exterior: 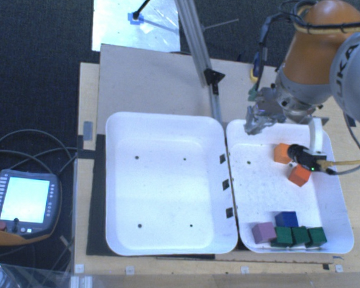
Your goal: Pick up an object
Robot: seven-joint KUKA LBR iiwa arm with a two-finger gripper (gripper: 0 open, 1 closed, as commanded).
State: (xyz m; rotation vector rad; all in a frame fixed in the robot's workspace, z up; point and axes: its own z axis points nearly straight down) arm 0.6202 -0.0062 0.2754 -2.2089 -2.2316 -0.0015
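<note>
The gripper hung over the right bin's far-left corner, finger opening not discernible, with two orange blocks lying apart to its right and the remaining blocks clustered well nearer the camera

Beneath me I count two white bins, two orange blocks, three green blocks, one blue block, one purple block.

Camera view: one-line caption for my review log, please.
Tool hovers over right bin's far-left corner; orange blocks mid-bin, pink, blue and green blocks at its near edge.
</note>
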